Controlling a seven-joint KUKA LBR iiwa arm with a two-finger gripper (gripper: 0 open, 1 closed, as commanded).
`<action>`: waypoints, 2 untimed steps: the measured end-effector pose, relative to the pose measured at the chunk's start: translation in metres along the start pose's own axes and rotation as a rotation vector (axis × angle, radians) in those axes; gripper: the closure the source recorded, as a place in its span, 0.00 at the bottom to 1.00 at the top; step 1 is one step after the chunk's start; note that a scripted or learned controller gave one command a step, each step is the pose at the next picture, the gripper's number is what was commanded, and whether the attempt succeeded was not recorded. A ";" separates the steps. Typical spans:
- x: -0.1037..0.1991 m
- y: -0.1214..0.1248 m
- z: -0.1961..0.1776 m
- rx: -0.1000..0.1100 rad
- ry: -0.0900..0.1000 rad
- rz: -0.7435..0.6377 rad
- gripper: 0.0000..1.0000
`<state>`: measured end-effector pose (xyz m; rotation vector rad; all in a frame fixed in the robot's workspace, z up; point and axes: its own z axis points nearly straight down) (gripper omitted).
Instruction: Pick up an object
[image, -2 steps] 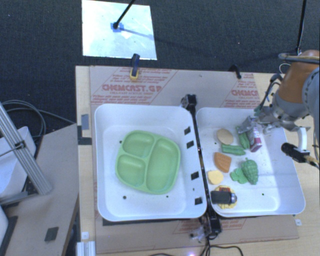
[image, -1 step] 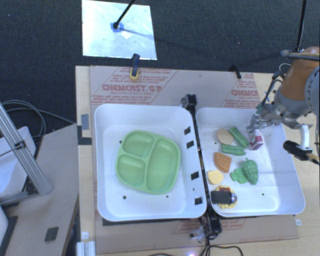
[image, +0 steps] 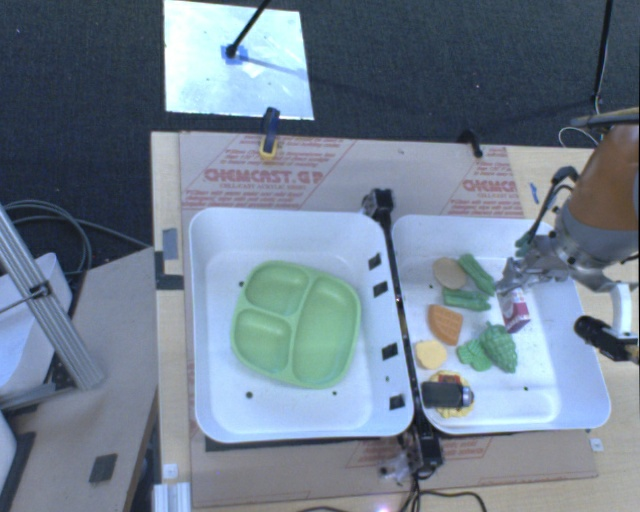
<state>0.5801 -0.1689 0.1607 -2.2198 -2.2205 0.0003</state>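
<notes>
Across the frame's middle: worktop (image: 170, 150), two white bins side by side. Left bin (image: 215, 400): green divided plate (image: 297, 323), lying flat at centre. Right bin (image: 580, 400): toy foods scattered at its left half. Right edge of frame: grey arm with orange band (image: 612, 180), hand (image: 520, 278) low over right bin; grip state not discernible. Just below hand: small red-and-white carton (image: 517, 311). Lower centre of right bin: green leafy piece (image: 494, 348). Beside it: orange wedge (image: 446, 323), green pods (image: 471, 283), tan disc (image: 449, 271), yellow piece (image: 431, 354), black-and-yellow item (image: 447, 393).

Red "CHEMCAST GP" lettering repeats on the brown sheet (image: 300, 165) under the bins.
</notes>
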 end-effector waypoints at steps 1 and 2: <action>0.041 -0.023 -0.080 -0.007 -0.001 -0.007 1.00; 0.118 -0.016 -0.065 -0.003 0.001 -0.011 1.00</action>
